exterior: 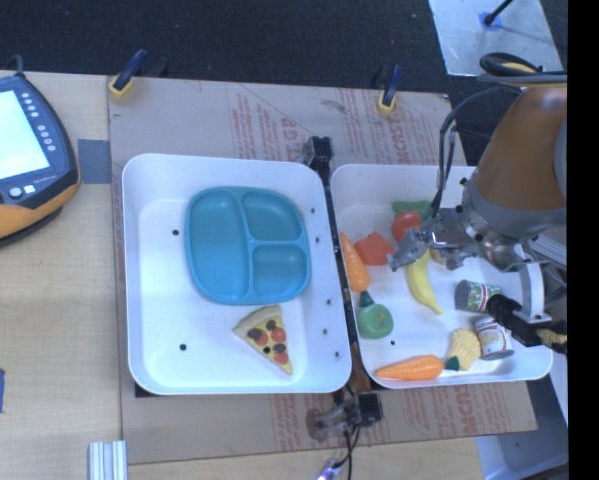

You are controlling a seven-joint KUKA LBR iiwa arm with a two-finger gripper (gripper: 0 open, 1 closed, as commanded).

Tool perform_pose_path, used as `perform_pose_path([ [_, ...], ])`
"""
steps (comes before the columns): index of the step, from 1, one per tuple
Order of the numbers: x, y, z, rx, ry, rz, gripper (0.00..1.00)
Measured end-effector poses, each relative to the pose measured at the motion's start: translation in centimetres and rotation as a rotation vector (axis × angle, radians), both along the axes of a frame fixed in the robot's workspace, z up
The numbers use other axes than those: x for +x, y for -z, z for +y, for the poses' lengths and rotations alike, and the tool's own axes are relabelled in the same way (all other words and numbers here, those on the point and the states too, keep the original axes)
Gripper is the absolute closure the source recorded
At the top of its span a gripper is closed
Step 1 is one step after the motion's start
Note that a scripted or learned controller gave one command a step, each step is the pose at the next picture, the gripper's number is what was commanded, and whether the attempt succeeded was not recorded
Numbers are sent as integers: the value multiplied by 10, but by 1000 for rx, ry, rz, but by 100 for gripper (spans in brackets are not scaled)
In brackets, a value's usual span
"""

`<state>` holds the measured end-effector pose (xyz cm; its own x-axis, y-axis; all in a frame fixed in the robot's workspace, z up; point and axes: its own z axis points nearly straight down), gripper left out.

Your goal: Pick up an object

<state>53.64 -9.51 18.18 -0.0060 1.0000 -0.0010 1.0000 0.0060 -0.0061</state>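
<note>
Right bin [539,373]: hand [419,248] low among toy food, state impossible to tell. Banana [422,286] just below hand; tomato [407,224] just above; 2 carrots [411,369] farther off.

Toys crowd the right bin [363,182]; left bin [149,268] edges lie open.

Right bin [539,368]: yellow banana [422,283] lying mid-bin; red tomato [407,225] above it; two orange carrots [355,264], one at left wall, one [411,369] along front wall; corn cob [465,346] beside it.
</note>
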Motion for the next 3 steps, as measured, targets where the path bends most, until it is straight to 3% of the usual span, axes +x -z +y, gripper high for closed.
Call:
perform_pose_path([
  [1, 28, 87, -16, 1, 1, 2, 0],
  [2, 29, 76, -17, -2, -2, 2, 100],
  [3, -60, -10, 42, 1, -2, 0, 100],
])
